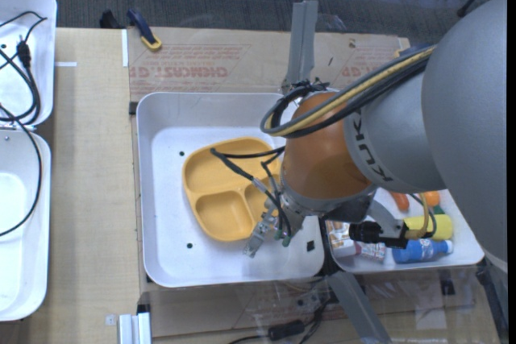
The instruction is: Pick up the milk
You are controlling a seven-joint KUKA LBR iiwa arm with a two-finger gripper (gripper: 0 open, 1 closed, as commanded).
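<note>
"KUKA" lettering marks arm (387, 149) above yellow tray (222, 197).

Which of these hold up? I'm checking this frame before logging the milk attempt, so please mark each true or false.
1. A yellow divided plate lies in the left bin. True.
2. The gripper hangs over the right bin. False: it is over the left bin, at the plate's right edge.
3. A blue bottle lies in the right bin. True.
4. The plate is stacked with cartons. False: its compartments hold nothing.
5. The arm's orange band sits above the gripper. True.
</note>
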